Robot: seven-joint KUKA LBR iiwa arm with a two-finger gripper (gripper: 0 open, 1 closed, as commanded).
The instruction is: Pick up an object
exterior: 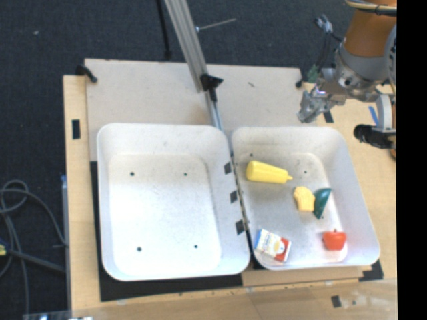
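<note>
Carton well apart from hand

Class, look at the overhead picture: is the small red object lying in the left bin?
No, the small red object lies in the right bin, near its front right corner, beside the other items.

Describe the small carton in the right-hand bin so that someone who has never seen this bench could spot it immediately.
Start at the right bin, the one holding all the small items. Go to its near-left corner, beside the divider between the two bins: the small carton lies there. It is the only boxy, white item with red and yellow print; its neighbours are plain-coloured, rounded pieces in yellow, green and red.
</note>
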